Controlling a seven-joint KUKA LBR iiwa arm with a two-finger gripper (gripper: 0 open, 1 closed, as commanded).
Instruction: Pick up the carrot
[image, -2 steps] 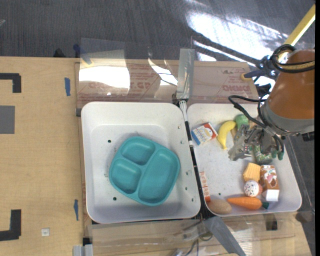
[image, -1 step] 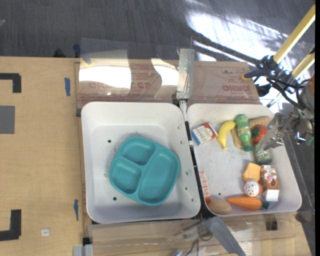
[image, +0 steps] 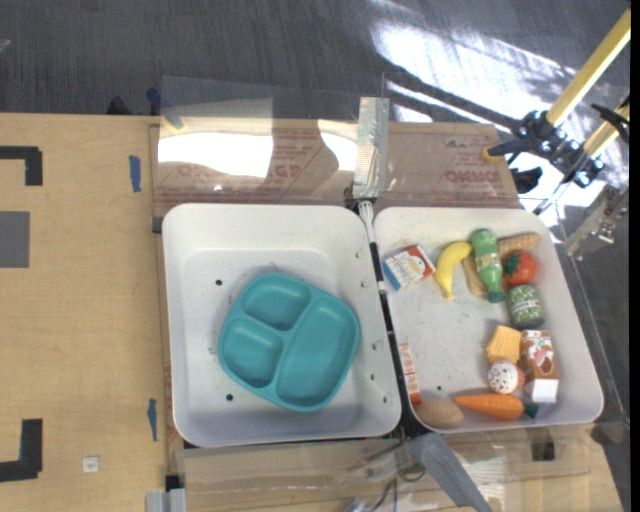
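Observation:
The carrot (image: 490, 405) is orange with a small green stub at its right end. It lies on its side along the front wall of the right bin (image: 440, 345). A brown potato-like piece (image: 437, 411) rests just off its left tip. A white and red ball (image: 503, 377) and a small white cube (image: 543, 390) sit close behind it.
Further back in the right bin are a cheese wedge (image: 504, 344), a printed box (image: 538, 352), a green can (image: 524, 303), a tomato (image: 518, 267), a green bottle (image: 487, 260), a banana (image: 453, 265) and a small carton (image: 408, 267). A teal divided plate (image: 290, 340) lies in the left bin (image: 190, 250).

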